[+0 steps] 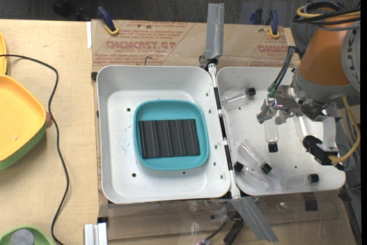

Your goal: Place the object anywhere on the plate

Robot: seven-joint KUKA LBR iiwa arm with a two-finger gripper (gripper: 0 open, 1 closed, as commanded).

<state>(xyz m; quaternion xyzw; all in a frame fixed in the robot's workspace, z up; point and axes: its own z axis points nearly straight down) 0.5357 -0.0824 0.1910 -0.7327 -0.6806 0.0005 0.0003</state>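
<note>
plate (171, 136) sits in left bin (109, 123); vials (272, 137) in right bin (287, 183).

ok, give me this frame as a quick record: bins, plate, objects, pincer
left bin: holds the plate
plate: teal, dark ribbed centre, nothing on it
right bin: clear vials with black caps, scattered
vials: one at top left, one under the pincer, two at lower left
pincer: over right bin, above a vial; grasp unclear
arm: enters from right

Grey arm (335, 74) – orange band, yellow cables on top, metallic claw (274, 113), black fittings.
</note>
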